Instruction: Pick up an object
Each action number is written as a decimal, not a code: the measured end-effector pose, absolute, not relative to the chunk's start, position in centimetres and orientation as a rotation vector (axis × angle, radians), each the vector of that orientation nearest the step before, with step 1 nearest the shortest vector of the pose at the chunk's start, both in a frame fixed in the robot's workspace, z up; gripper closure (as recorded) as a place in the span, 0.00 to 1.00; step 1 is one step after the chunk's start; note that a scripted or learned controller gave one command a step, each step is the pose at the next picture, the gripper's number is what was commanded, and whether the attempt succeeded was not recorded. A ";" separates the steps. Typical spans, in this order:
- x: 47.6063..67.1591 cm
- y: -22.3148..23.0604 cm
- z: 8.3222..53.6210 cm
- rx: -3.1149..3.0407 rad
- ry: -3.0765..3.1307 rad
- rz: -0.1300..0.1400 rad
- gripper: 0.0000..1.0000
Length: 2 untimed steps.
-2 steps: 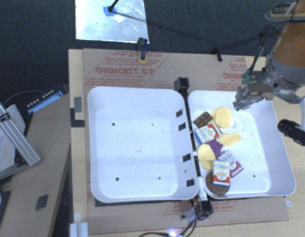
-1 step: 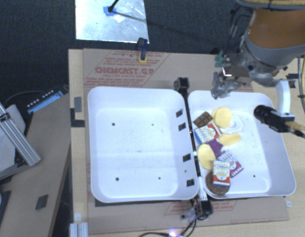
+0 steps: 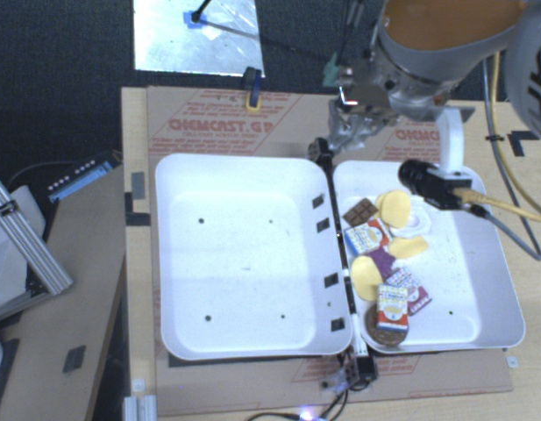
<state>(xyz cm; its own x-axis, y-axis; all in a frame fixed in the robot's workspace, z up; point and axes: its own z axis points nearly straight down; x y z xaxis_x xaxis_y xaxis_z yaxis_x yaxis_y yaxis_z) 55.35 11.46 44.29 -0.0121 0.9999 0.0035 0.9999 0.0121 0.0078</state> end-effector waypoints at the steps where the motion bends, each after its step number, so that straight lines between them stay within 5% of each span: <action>1: 56.3 16.7 48.9 2.211 2.228 0.010 1.00; 2: 53.7 22.1 53.8 2.209 2.232 0.011 1.00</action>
